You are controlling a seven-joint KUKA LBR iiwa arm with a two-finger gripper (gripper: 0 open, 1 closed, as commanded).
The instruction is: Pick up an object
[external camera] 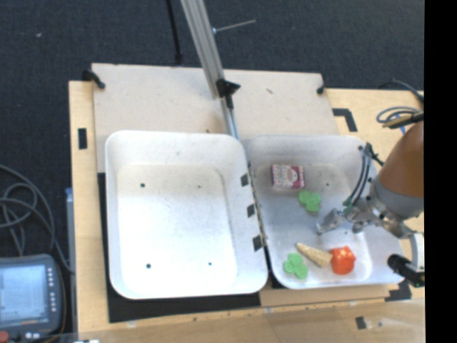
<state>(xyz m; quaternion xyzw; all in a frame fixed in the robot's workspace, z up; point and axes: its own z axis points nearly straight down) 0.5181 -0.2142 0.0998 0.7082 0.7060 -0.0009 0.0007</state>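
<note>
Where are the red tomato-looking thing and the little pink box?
red toy (pixel 343 260): camera view, middle of its rounded body.
pink box (pixel 287 176): camera view, centre of its top face.

the shallow white left bin (pixel 178 213) offers open floor from rim to rim. the shallow white right bin (pixel 343 148) is crowded: a pink and white printed box (pixel 287 176) sits near its far edge, a small green clover-shaped piece (pixel 310 201) just beside it toward the middle, and along the near edge lie a second green clover piece (pixel 295 265), a tan cone-shaped piece (pixel 314 254) and a red rounded piece (pixel 343 260), the cone touching the red one. the two-finger metal gripper (pixel 330 224) stands between both groups. a slanted aluminium pole (pixel 207 48) crosses the bench's far edge.
</note>
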